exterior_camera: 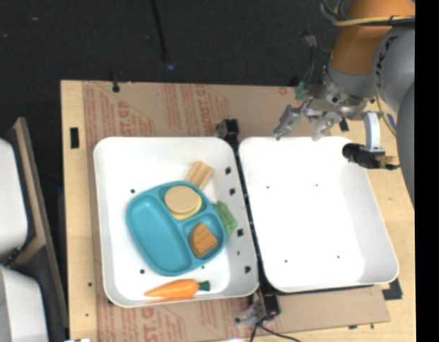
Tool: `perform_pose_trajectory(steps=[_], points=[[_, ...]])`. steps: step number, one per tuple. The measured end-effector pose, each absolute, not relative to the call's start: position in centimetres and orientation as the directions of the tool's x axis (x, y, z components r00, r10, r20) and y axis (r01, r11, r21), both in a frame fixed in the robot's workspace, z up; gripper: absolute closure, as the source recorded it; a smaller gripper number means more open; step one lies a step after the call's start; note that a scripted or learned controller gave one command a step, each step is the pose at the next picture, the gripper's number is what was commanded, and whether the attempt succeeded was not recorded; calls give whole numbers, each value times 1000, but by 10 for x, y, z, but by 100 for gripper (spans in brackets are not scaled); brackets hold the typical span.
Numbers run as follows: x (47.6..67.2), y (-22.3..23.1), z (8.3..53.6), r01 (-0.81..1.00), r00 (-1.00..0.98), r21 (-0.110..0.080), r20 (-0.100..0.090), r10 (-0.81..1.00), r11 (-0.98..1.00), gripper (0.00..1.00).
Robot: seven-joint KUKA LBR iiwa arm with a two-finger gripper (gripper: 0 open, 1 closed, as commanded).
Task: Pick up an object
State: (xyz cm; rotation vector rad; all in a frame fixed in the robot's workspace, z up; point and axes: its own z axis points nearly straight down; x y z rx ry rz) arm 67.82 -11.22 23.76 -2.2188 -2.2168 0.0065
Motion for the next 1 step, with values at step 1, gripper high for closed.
perform_pose_trajectory(steps=[1], points=[[680,-112,242,1000,0,1,0,1000,0,0]])
